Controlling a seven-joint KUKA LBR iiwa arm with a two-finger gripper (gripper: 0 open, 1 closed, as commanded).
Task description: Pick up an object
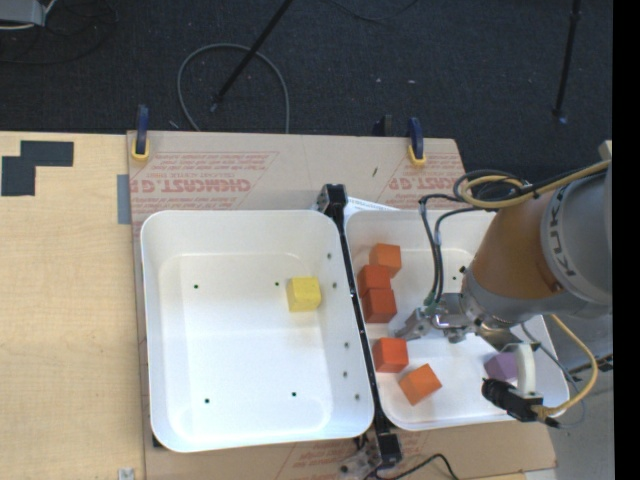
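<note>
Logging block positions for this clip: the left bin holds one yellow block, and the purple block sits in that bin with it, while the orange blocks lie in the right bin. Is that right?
Not quite. The camera view shows the purple block in the right bin, near the arm, along with the orange blocks. The left bin does hold the one yellow block.

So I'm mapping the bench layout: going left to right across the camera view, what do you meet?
Left bin → yellow block → right bin → gripper → purple block.
</note>
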